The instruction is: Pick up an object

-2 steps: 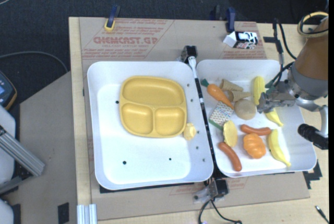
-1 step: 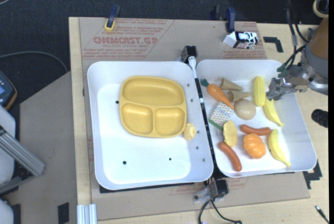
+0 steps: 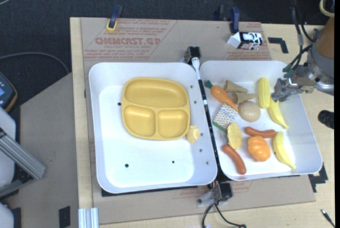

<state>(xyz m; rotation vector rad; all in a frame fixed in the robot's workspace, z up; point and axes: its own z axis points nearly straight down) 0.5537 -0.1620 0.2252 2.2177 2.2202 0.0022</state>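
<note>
- The left bin (image 3: 106,115) sits on a brown board and holds a yellow tray (image 3: 156,107) with three compartments, one long one at the far side and two smaller ones nearer me.
- A small pale yellow piece (image 3: 193,134) lies just beside the tray's right near corner, close to the bin's right wall.
- A black strip with a clip (image 3: 193,53) at its far end runs between the two bins.
- The right bin (image 3: 313,142) is crowded with toy food, any of it there for the picking.
- A carrot (image 3: 223,96) lies at a slant at the far left, with a tan cone (image 3: 234,86) just beyond it.
- Below the carrot there is a checked packet (image 3: 226,114), then a yellow wedge (image 3: 234,135), then a sausage (image 3: 234,159) nearest me.
- A round beige ball (image 3: 249,111) sits about mid-bin, touching a second cone-like tan piece above it.
- A corn cob (image 3: 263,92) stands lengthwise to the right of the ball.
- A second sausage (image 3: 260,132) lies crosswise above an orange fruit (image 3: 258,148).
- Two bananas: one (image 3: 277,114) just under the claw, the other (image 3: 282,150) near the bin's near right corner.
- The claw (image 3: 280,90) hangs over the right bin's far right part, between the corn and the upper banana; from here I cannot tell whether it is released or clenched, and nothing is seen lifted in it.
- The grey arm (image 3: 323,65) comes in from the right edge.
</note>
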